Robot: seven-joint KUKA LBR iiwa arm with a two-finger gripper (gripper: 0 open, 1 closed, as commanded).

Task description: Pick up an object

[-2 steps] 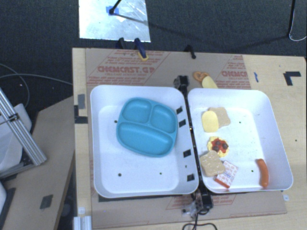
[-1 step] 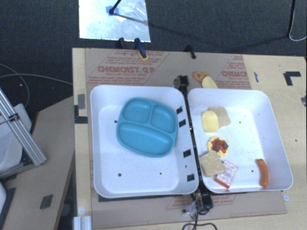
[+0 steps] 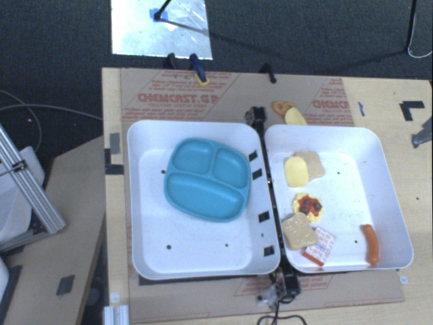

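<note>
**Right bin full of bits, gripper barely in shot**

A blue divided plate (image 3: 206, 179) is seen in the left bin (image 3: 145, 249). Toy food is scattered in the right bin (image 3: 385, 181): a sausage (image 3: 370, 244) by its right edge, a bread slice (image 3: 298, 231) at the near-left corner. A grey bit of gripper (image 3: 422, 134) is caught at the table's right edge; open or closed can't be told tbh.

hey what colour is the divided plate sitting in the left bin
The three-compartment plastic plate is light blue, shown in the camera view.

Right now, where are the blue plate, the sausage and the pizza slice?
blue plate (image 3: 206, 180): camera view, on its large front compartment.
sausage (image 3: 370, 244): camera view, middle of its length.
pizza slice (image 3: 308, 206): camera view, on its red topping.
</note>
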